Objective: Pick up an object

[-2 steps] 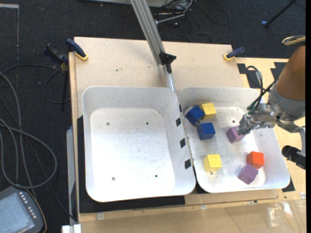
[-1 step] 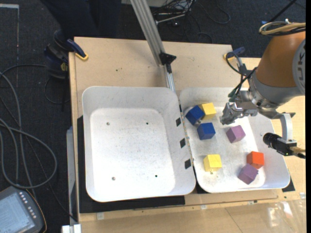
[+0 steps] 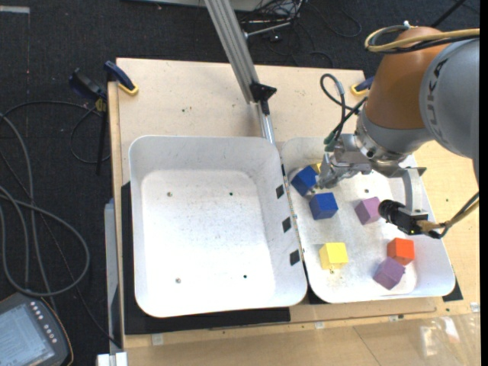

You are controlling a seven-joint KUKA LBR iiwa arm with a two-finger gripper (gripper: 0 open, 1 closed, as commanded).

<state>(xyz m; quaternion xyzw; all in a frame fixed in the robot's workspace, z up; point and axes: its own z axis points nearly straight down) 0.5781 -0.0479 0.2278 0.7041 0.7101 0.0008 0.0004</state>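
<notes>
Gripper [image 3: 329, 175], item one on my list: low in the right bin, upper-left part of it, just beside the upper blue block [image 3: 303, 180]; from my remote seat I cannot tell its state, since the wrist hides it, and no block shows as lifted, so I judge the pick not yet done, with grasp and lift both left. Left bin [image 3: 145, 158], centre-left of frame: shallow, white, speckled; I log no blocks in it. Right bin [image 3: 438, 284], centre-right of frame, touching the left one along a shared edge, contents left to right: upper blue block near its left wall; second blue block [image 3: 323, 205] just below and right of it; yellow block [image 3: 333, 255] lower down; light purple block [image 3: 367, 210] mid-bin; darker purple block [image 3: 390, 273] near the lower rim; orange block [image 3: 401, 249] just above that. Likeliest target, by my reading: the upper blue block.
</notes>
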